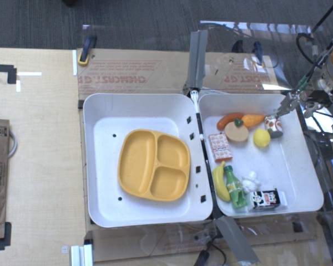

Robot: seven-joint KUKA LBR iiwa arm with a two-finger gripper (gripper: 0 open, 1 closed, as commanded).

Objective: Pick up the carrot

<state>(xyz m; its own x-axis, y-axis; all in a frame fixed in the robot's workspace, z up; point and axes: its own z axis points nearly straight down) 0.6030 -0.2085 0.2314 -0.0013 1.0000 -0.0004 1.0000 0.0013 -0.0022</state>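
Left bin (100, 165): holds yellow tray (154, 164).
Right bin (299, 170): carrot (253, 119), sausage (230, 120), lemon (261, 138), banana (221, 183), green bottle (235, 187).
Gripper (288, 103): above right bin's far right corner.

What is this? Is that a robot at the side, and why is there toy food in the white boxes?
Yes, that is a robot arm. You are looking down from a camera fixed above a bench, and the arm comes in from the right side of the picture. At its end is a gripper with two fingers, a bit like tongs. It hovers at the top right corner of the right bin, and I cannot tell if its fingers are open or shut.

There are two shallow white bins side by side. The left bin has a yellow plate with three sections. The right bin has toy food: a carrot, a sausage, a lemon, a banana, a green bottle and a small milk carton.

The robot's job is to pick up the carrot. It lies in the bin, not held.
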